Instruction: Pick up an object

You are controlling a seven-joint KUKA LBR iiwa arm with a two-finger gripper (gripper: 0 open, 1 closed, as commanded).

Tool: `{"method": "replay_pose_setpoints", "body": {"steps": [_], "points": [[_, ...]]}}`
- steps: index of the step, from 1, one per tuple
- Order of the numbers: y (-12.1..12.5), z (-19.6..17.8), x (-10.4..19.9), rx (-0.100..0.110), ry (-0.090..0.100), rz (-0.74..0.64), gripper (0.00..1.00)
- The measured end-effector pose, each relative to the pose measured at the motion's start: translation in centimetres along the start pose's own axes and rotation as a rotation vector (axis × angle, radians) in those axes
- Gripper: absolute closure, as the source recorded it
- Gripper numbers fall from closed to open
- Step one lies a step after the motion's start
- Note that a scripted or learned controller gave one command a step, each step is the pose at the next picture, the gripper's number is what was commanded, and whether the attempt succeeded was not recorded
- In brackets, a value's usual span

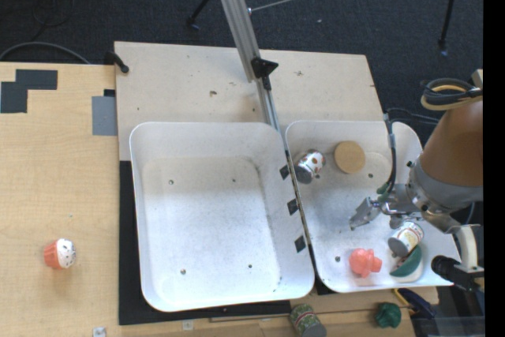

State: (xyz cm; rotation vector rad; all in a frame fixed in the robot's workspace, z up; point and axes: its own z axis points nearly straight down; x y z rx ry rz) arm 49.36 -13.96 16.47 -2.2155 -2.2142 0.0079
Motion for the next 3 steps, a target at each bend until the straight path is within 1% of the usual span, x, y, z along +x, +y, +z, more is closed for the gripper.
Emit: {"method": "replay_pose_setpoints", "body": {"steps": [1, 2, 3], "points": [[-0.3, 5.9, 1.1, 0.0, 0.001, -0.001, 0.0], [-0.2, 4.6, 0.8, -0.005, -0.001, 0.007, 1.0], [-0.3, 0.4, 0.6, -0.011, -0.003, 0.001, 1.0]]}}
